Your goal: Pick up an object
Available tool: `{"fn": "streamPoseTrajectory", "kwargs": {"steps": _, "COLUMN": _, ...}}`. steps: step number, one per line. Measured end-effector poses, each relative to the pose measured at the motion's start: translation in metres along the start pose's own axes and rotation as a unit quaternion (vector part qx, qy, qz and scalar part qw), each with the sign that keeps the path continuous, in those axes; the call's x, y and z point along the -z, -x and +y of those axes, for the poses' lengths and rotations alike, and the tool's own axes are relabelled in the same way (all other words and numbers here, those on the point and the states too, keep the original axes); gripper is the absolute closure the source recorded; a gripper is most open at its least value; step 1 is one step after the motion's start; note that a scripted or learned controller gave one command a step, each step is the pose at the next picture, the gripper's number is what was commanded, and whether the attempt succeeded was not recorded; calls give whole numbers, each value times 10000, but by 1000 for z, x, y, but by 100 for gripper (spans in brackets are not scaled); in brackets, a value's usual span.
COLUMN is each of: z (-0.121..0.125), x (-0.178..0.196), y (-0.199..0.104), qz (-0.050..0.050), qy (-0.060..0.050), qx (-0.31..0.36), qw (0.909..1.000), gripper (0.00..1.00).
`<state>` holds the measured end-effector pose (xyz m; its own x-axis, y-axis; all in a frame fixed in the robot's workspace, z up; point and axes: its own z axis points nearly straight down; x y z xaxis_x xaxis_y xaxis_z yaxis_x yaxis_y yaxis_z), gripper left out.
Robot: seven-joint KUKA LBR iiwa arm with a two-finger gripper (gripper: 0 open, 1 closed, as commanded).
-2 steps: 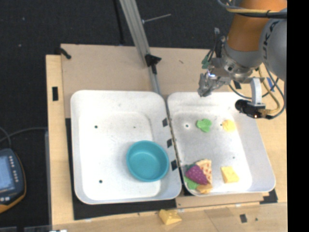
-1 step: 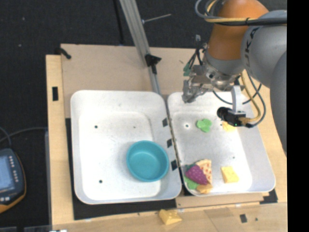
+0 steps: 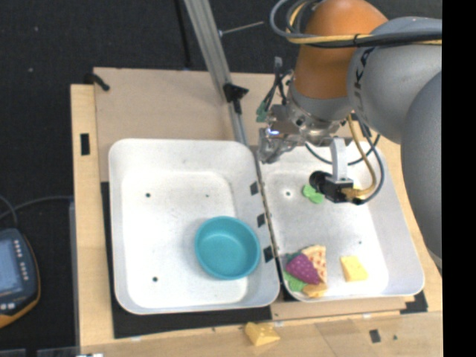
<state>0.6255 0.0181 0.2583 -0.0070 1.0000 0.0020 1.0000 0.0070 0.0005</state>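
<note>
Arm [image 3: 405, 73]: cut off by the right and top edges; its bulk hides the right bin's [image 3: 401, 259] far right corner.
Gripper [image 3: 274, 146]: fingers too dark and small to tell apart.
Green piece [image 3: 312, 193]: partly covered by a black part of the wrist.
Handheld device [image 3: 13, 274]: cut by the left edge, screen unreadable.
Yellow wedge [image 3: 262, 334] at the bench's near edge: kind unclear.

Fixed overhead camera, slanted over 2 bins [image 3: 119, 199]
</note>
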Motion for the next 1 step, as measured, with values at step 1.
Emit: {"fn": "streamPoseTrajectory", "kwargs": {"steps": 1, "z": -14, "x": -9, "y": -44, "qz": -5, "qy": -4, "qx": -4, "qw": 10000, "gripper": 100}}
